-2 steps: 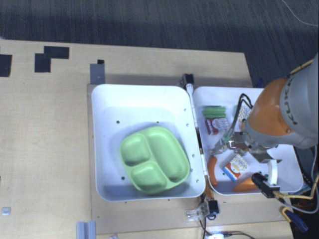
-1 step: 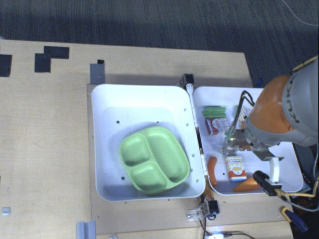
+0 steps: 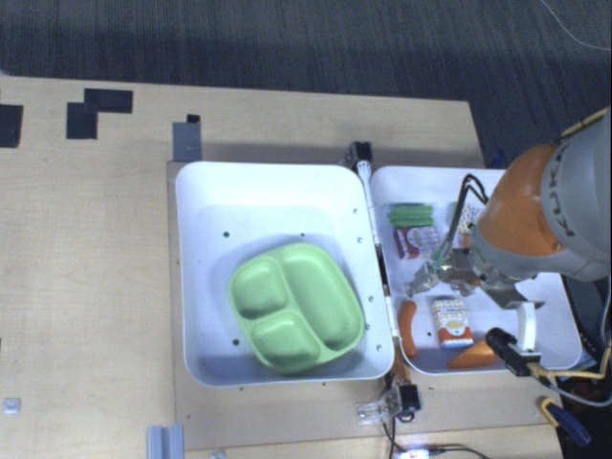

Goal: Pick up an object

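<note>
On the far left we see the pale wooden bench [image 3: 86, 256], with a few dark rectangular marks [image 3: 96, 111] near its upper left corner. Moving right, we come to the left shallow white bin [image 3: 206, 208], which holds a light green plastic plate with three compartments [image 3: 296, 304]; the plate lies flat, tilted askew, toward the front of the bin.

Just beside it, sharing a middle rim, is the right shallow white bin [image 3: 574, 338]. In it we find several small things. Near its back left lies a green flat packet [image 3: 411, 215], and just in front of that a small dark red and white packet [image 3: 409, 243]. Further forward, along the left wall, an orange rounded object [image 3: 408, 327] rests close to the rim. Next to it stands or lies a small white box with an orange and red label [image 3: 450, 321], and just in front of that box another orange rounded piece [image 3: 471, 356] lies at the front wall.

The grey arm with its orange band [image 3: 521, 213] reaches in from the right and hangs over this bin. Its two-finger gripper [image 3: 442, 273] is low above the middle of the bin, just behind the labelled white box and near the dark red packet. We cannot tell how the jaws stand, since the metal parts blur together, and we see nothing clearly held between them.
</note>
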Tool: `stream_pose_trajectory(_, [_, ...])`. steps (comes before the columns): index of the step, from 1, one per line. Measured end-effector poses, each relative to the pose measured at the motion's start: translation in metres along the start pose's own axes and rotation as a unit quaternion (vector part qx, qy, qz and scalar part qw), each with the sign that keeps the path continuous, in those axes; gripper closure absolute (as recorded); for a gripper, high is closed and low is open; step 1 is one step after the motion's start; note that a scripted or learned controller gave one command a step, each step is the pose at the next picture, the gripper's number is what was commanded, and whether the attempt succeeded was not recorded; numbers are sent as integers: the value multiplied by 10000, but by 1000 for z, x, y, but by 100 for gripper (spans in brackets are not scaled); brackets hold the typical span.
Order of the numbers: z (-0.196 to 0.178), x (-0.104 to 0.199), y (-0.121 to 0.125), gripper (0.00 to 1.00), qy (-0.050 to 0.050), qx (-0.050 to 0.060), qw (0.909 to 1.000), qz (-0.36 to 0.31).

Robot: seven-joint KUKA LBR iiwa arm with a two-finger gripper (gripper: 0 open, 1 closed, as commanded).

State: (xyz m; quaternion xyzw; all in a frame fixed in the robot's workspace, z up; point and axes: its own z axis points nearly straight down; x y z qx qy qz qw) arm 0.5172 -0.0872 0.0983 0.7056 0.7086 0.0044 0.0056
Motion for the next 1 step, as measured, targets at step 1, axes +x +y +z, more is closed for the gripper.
stream_pose_trajectory(1, [-10,1,1,100,1,-15,10000,-16])
